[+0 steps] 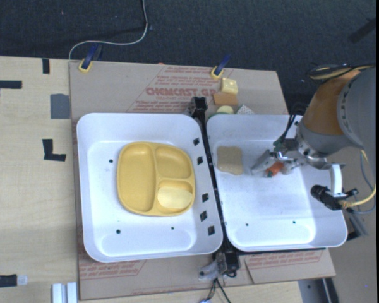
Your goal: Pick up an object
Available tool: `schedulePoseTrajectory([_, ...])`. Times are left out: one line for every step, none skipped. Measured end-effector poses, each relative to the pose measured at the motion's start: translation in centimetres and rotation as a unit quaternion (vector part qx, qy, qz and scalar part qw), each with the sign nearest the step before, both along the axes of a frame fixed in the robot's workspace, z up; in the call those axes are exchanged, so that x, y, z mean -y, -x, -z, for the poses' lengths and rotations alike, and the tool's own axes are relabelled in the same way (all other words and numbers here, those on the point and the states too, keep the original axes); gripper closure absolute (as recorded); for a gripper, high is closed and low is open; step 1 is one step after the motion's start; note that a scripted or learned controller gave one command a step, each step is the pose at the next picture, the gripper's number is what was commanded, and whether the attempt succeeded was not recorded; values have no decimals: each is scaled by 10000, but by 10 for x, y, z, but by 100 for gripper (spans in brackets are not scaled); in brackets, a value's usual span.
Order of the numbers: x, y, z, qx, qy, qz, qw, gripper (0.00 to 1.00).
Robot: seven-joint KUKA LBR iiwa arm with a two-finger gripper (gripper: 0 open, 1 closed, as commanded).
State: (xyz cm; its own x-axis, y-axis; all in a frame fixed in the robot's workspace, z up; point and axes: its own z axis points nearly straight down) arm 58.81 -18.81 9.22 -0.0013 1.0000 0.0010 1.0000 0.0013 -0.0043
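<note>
Over the right bin (303, 232) the arm (335, 115) leans in, its orange band just above the wrist, and the gripper (270, 165) hangs low near that bin's upper middle. Its grey fingers (260, 163) point toward the divider between the bins, and a small orange-red thing (275, 168) sits right at them; from where I stand I cannot tell whether it lies between the fingers or just under them, nor how far apart the claw is. Just beside the gripper, on the side toward the divider, a tan sponge (230, 160) lies flat on the bin floor, apart from the fingertips. Past the right bin's far rim, on the cardboard (170, 87), rest a yellow block (230, 85) and a brown block (223, 98), touching, with a pale round thing (224, 110) just beside them at the bin's edge. Across the divider, the left bin (101, 232) holds a yellow tray (153, 177) with three sections, lying flat near its middle; a pale yellow lump (174, 197) fills the section nearest the right bin's near corner. Two clamps (88, 60) pin the cardboard's far edge, and a white cable (136, 24) loops over the dark floor beyond.
</note>
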Motion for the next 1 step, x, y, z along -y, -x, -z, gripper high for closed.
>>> schedulePoseTrajectory([0,-1,-11,7,1,-4,10000,100])
